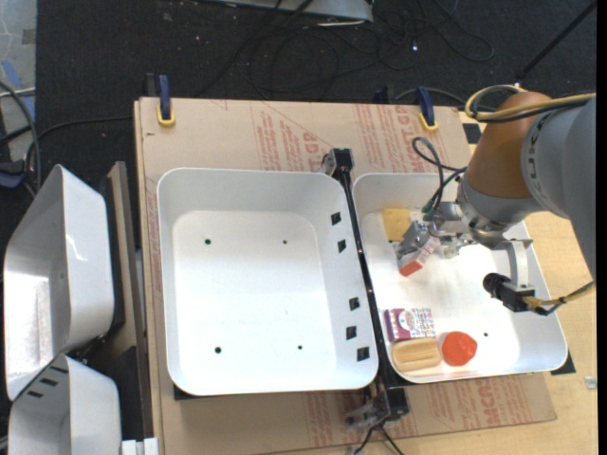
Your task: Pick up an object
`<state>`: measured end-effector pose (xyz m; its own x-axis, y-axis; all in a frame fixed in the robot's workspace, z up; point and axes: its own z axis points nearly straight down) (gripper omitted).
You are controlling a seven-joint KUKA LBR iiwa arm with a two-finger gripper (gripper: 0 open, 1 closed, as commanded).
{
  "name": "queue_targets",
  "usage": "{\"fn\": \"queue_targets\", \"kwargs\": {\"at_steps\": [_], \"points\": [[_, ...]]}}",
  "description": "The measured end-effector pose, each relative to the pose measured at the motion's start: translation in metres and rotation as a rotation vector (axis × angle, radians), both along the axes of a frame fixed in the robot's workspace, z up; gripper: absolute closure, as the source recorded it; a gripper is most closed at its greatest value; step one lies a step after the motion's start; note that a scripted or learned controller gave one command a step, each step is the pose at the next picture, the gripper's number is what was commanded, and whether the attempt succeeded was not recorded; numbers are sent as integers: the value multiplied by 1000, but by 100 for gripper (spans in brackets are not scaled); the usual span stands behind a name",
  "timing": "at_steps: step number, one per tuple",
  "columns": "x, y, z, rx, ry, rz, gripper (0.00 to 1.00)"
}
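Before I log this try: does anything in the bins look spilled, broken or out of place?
Nothing stands out. In the right bin a yellow block, a purple carton, a tan bread-like piece and an orange ball lie apart, none looking damaged. The gripper hangs over that bin.

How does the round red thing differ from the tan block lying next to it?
The red ball is round and bright red-orange; the tan block is oblong with rounded corners and pale brown. The tan block lies directly below the purple carton; the red ball lies further right. Both rest near the right bin's front edge.
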<state>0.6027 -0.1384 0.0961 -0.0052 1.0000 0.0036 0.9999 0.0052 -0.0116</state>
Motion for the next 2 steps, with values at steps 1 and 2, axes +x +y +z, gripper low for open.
{"fn": "queue_targets", "kwargs": {"at_steps": [1,2], "points": [[15,42,-4,-3,-11,1,0],[44,-1,-3,-6,-15,-8,0]]}}
